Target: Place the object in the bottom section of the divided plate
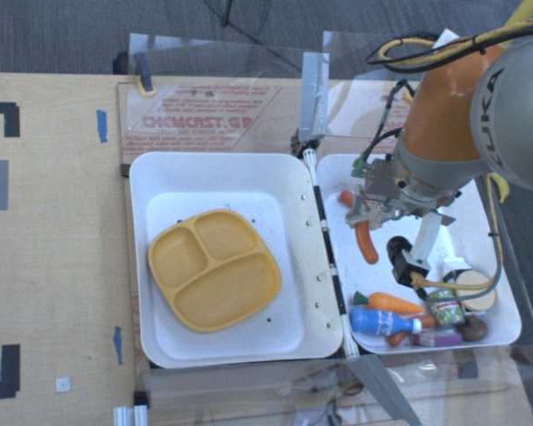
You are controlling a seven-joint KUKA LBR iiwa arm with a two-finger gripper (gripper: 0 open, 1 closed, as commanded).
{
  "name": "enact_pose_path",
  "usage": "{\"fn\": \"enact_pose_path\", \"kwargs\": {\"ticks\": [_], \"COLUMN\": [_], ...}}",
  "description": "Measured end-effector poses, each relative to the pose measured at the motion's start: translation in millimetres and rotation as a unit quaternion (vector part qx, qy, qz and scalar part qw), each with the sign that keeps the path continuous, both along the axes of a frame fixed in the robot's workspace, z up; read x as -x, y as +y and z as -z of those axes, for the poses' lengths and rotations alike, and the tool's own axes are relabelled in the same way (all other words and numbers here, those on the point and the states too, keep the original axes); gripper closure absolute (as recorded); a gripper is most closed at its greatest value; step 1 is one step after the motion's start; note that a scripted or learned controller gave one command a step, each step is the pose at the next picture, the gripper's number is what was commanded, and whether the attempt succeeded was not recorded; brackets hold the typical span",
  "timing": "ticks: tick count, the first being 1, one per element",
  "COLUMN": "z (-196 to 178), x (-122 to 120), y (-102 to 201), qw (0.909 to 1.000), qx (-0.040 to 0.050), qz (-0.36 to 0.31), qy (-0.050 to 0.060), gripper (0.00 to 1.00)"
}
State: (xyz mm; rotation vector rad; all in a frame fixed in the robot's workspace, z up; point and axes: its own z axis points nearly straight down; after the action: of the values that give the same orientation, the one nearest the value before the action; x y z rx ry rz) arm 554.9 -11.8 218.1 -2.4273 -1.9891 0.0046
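Carrot [366, 242] lies loose on the floor of your right bin [506, 322], just under the tool [366, 213]. Whether the tool is wide or narrow, you cannot tell, since the wrist hides it. Your yellow plate [215, 269] waits in the left bin [151, 185], its large bottom section free to receive it.

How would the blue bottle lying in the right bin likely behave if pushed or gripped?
The blue bottle lies on its side and looks round-bodied, so a push could well roll it. It seems small and plastic, so probably light and stiff. The toy carrot and other small items crowd it, so they would likely shift too.
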Motion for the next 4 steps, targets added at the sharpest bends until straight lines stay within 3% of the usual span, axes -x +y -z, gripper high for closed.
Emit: {"fn": "enact_pose_path", "kwargs": {"ticks": [1,2,3,4], "z": [-8.5,-6.1,6.8,-10.1], "x": [-0.7,41.0,76.5,60.5], "y": [-0.6,75.0,142.1,179.3], "qw": [1.0,0.9993,1.0,0.9909], "qx": [0.0,0.0003,0.0008,0.0017], "qz": [0.001,-0.036,-0.001,0.134], "qy": [0.001,0.0,0.001,-0.001], "gripper": [1.0,1.0,1.0,1.0]}}
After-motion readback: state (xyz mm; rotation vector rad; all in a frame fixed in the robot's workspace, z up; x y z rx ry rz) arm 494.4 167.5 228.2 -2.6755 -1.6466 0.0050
